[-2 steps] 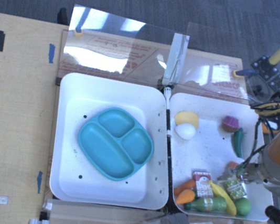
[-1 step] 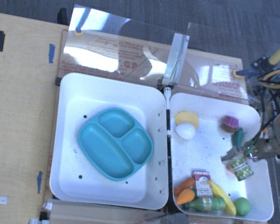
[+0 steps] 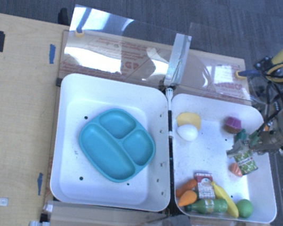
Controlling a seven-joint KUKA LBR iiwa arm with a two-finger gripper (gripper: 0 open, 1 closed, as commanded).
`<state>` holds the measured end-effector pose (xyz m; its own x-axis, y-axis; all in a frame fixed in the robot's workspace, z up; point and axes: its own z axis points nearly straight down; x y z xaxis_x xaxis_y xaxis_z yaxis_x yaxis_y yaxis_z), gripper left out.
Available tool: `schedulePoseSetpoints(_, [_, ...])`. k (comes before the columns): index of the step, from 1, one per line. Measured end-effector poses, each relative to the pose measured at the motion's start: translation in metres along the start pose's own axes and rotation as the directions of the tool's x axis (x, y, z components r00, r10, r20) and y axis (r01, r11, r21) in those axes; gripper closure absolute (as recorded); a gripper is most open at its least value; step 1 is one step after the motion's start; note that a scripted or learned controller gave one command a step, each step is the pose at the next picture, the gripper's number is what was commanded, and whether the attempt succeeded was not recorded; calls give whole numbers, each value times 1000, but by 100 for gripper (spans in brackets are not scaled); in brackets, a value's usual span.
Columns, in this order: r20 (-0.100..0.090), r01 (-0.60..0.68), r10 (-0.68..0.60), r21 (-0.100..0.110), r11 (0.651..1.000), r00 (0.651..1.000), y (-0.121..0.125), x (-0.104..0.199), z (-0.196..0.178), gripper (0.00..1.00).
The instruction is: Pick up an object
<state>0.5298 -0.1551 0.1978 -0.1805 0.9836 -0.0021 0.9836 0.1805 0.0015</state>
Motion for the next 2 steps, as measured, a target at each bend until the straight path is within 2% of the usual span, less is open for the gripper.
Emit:
schedulePoseSetpoints(1, [6,108,-108,-11,994,994,-49,0,-156,100])
schedulePoseSetpoints(2, [-3,-131,131,8,991,991,-41,63,-9,100])
